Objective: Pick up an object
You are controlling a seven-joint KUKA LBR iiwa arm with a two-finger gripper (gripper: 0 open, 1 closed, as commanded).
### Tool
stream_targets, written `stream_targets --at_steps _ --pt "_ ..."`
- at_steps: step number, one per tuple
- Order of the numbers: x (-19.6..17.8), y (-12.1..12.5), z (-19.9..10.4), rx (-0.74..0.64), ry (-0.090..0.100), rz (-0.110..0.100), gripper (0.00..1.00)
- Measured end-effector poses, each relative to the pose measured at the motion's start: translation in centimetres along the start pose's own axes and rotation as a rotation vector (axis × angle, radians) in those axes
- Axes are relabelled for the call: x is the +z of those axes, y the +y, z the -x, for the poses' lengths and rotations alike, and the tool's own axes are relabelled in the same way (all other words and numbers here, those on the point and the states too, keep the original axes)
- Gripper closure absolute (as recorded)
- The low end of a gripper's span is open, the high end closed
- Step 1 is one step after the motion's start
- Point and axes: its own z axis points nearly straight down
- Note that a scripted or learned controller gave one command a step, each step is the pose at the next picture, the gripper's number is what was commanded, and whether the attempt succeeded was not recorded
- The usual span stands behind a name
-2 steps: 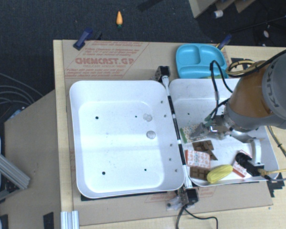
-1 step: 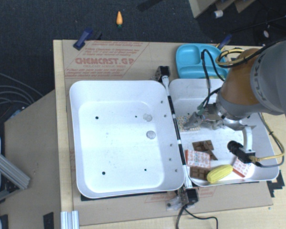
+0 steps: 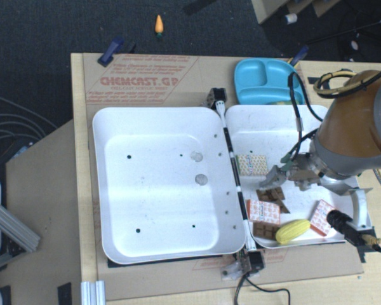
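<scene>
A dark carpeted floor (image 3: 63,18) is seen around a light wooden bench (image 3: 146,75) printed with red lettering. Grey cables (image 3: 13,138) are coiled at the left. A small orange object (image 3: 159,24) is noted on the floor beyond the bench.

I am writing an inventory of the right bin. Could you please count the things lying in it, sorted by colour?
Yellow: 1, the yellow rounded object at the near edge.
Pale speckled: 1, the pale packet near the divider.
Red and white: 2, the packet by the divider and the packet at the right.
Dark brown: 2, the upper brown piece and the brown piece at the near edge.
Total: 6.
</scene>
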Motion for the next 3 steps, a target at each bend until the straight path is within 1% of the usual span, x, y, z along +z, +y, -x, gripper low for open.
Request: stream_targets --at_steps 1,2,3 --pt "9.2 1.5 3.0 0.0 -0.001 0.0 0.0" --pt "8.2 1.6 3.0 0.001 -0.001 0.002 1.0" --pt "-7.2 3.1 -0.5 -0.001 -0.002 0.004 1.0"
